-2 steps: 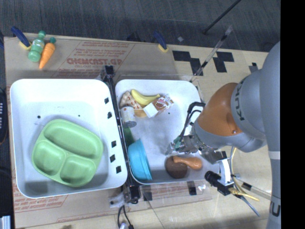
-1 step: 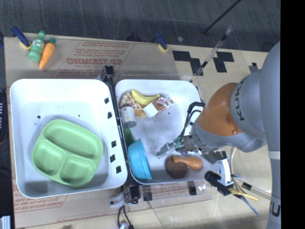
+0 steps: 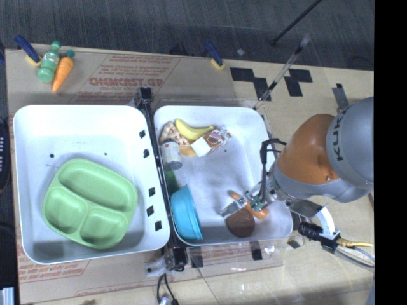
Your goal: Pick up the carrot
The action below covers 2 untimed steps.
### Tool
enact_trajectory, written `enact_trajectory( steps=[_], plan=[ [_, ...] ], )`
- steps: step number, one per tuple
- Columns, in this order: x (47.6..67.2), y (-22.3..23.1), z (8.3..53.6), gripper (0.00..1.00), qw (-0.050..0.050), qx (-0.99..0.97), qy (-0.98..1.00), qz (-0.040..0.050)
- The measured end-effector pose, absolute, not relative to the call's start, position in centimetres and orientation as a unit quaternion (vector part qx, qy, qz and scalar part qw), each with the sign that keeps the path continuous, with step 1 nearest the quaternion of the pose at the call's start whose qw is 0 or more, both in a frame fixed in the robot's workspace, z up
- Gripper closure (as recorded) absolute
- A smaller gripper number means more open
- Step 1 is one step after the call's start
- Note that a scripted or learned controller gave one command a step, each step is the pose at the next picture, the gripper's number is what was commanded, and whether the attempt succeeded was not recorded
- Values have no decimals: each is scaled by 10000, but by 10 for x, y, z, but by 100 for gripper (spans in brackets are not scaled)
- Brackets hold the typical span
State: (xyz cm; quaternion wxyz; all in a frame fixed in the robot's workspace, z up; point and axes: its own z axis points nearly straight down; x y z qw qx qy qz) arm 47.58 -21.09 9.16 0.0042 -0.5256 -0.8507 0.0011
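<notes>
I see the grey arm with the orange band [image 3: 318, 154] coming in from the right side of the frame, bent down over the right white bin [image 3: 245, 122]. Its pincer [image 3: 256, 202] sits low in the lower right part of that bin, right at a small orange carrot with a bit of green [image 3: 247, 203]. The pincer and the carrot look like they touch, but I cannot tell if the pincer is open or closed, or if it has the carrot. Just below the carrot lies a round brown thing [image 3: 240, 222]. A blue bowl [image 3: 185, 213] leans on the bin's left wall, near the bottom. Higher up in the same bin I see a yellow banana [image 3: 193, 131], a small grey can [image 3: 170, 155] and some other small play food in a pile. The left white bin [image 3: 38, 122] holds a green plate with three parts [image 3: 89, 202]. At the upper left of the frame, on the brown counter [image 3: 127, 78], lies a second orange carrot [image 3: 62, 72] just beside a green bottle [image 3: 48, 63].
</notes>
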Motion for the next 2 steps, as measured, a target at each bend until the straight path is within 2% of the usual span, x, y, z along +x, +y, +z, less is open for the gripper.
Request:
enact_trajectory(
  steps=[1, 2],
  plan=[
    [477, -210, 102, 100, 54, -5220, -8530, 9],
    [479, -139, 229, 100, 10, -6698, -7425, -5]
  ],
)
